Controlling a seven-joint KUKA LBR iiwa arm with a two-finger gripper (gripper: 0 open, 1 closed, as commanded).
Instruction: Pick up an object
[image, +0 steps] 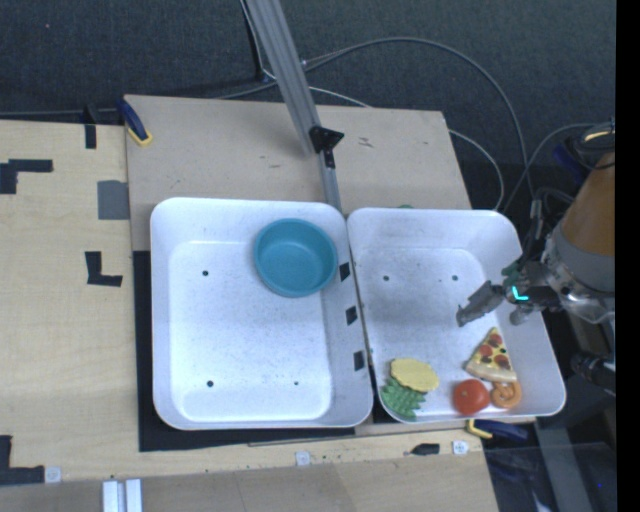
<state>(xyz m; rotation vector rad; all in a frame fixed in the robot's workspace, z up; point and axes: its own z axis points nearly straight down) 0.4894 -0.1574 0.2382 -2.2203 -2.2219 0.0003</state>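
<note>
While left bin (180, 330) holds blue bowl (294, 257), right bin (420, 225) holds pizza slice (491, 355), tomato (471, 397)

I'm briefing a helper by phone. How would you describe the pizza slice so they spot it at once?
Look at the right-hand white bin, then at its near right corner, just below the gripper. The pizza slice is a flat yellow triangle with red spots, unlike the round red tomato beside it and the yellow-and-green leafy pieces further left.

Bowl (295, 257) in left bin (185, 320); pizza slice (490, 355), tomato (470, 397) in right bin (420, 260).
</note>
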